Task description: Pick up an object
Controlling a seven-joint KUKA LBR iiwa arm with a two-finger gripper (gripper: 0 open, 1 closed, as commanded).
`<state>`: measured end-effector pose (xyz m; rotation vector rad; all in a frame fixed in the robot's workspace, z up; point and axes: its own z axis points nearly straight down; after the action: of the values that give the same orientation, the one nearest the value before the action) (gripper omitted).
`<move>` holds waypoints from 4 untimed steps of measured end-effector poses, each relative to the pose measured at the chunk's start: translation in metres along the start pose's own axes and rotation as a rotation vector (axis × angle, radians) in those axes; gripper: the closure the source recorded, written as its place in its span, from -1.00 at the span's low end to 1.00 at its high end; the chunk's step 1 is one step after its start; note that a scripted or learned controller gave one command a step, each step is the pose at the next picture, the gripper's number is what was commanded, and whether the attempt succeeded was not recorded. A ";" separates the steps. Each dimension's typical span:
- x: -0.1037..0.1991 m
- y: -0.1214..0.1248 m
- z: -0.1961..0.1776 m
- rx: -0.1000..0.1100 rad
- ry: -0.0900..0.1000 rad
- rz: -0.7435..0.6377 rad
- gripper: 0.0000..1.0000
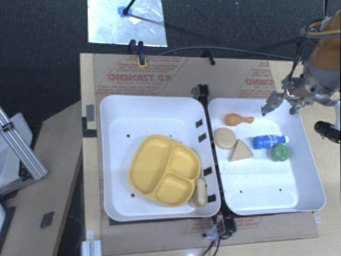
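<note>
The claw [281, 104] hung at the upper right of the frame, above the far rim of the right bin [266, 199], fingers spread apart w/ nothing between them. Right bin contents, upper half: orange drumstick-shaped piece [237, 120], round tan disc [225, 138], tan wedge [242, 151] just beside the disc, blue bottle [269, 141] lying on its side, green ball [280, 153] near the bottle. Left bin [154, 111], frame centre: yellow divided tray [164, 170], w/ a tan roll [200, 192] against its lower-right edge. Both bins sat on the table [96, 84].

Dark carpet floor [42, 47], tan bench [64, 137], shiny floor panel [127, 14]
</note>
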<state>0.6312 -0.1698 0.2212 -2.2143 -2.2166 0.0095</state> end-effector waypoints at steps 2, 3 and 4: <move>0.010 0.003 0.049 -0.009 -0.002 -0.005 -1.00; 0.012 0.001 0.091 -0.010 -0.002 -0.002 -1.00; 0.013 0.002 0.139 -0.010 -0.002 -0.002 -1.00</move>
<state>0.6318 -0.1570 0.0825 -2.2176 -2.2252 0.0008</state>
